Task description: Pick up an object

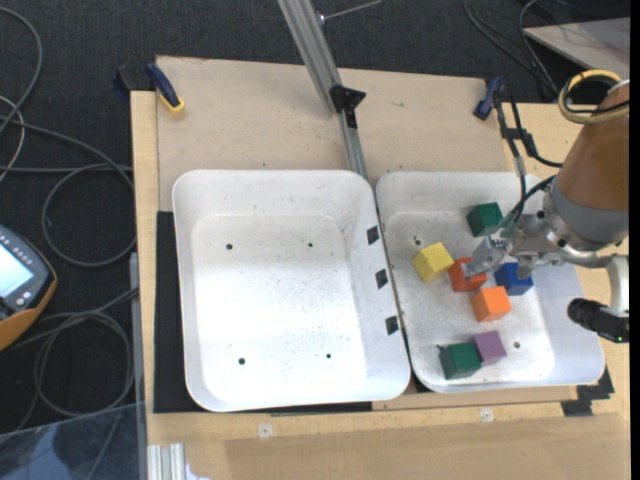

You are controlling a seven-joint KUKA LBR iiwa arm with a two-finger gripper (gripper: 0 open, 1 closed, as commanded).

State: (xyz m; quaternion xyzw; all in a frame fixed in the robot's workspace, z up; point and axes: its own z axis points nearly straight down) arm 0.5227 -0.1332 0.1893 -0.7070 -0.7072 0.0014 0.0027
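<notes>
Gripper (493,255) down low in the right bin (425,363), nosing right into the cluster of blocks.

Its tip sits just above the red block (463,275), with the blue block (516,277) right beside it and the orange block (491,303) just below; whether the claw is spread or pinching anything, I cannot tell. Yellow block (434,261) sits just left of the red one, a green block (485,217) higher up, another green block (460,358) touching a purple one (490,346) near the front rim. Left bin (190,203) alongside.
</notes>
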